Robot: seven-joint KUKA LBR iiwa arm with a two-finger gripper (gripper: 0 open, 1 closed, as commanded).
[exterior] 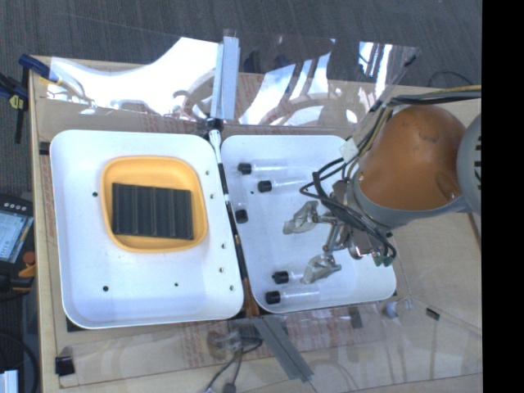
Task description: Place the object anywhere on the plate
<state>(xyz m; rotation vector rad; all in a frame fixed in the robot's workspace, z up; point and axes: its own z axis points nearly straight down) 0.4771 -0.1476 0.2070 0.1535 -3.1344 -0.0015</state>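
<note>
A dark grey ribbed rectangular object lies flat in the middle of the yellow plate, which sits in the left bin. My gripper hangs over the right bin, well to the right of the plate. Its two metal fingers are spread apart, with only white bin floor between them. The orange band of the arm and a bundle of black cables sit just behind the gripper.
Several small black pegs stand along the left side and front of the right bin. A raised divider separates the two bins. A clear plastic wall rises behind them. A handheld device lies at the far left.
</note>
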